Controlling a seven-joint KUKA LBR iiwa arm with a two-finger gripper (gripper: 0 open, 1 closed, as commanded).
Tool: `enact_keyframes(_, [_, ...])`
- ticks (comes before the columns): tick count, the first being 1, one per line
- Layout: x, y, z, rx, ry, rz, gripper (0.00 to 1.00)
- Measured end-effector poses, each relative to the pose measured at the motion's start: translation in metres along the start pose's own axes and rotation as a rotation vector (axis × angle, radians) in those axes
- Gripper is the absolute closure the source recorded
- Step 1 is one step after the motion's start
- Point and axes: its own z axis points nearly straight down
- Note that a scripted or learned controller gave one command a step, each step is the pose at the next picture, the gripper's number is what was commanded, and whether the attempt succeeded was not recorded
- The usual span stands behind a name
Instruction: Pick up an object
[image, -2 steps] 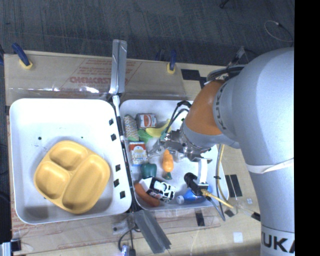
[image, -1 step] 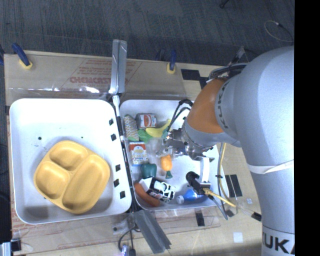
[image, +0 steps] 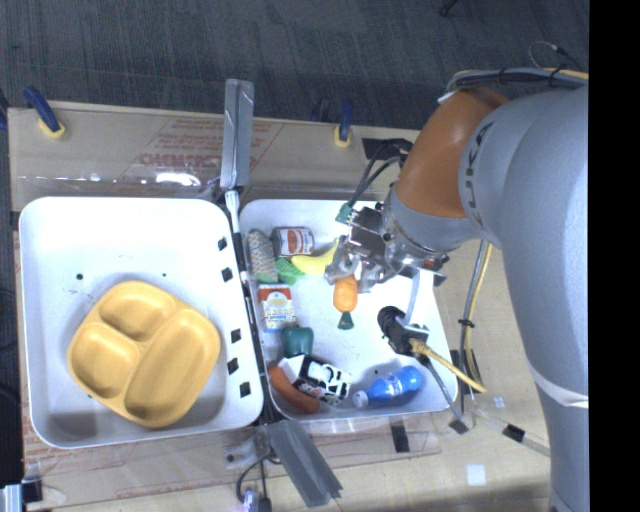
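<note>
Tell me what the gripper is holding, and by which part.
The gripper holds the toy carrot by its upper orange end; its green tip hangs down above the right bin.

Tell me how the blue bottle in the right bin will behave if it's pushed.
The blue bottle lies on its side and looks rounded, so it would probably roll. It seems plastic, likely light and somewhat slippery. It sits near the right bin wall, which may stop it.

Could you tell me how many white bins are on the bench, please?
2. The left bin holds a yellow divided tray. The right bin holds the jumble of small objects, with the gripper above an orange carrot-like toy. No others seem hidden.
</note>
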Motion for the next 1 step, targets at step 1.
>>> enact_keyframes(1, [-0.0192, -0.0521, 0.0174, 0.003, -0.001, -0.371, 1.00])
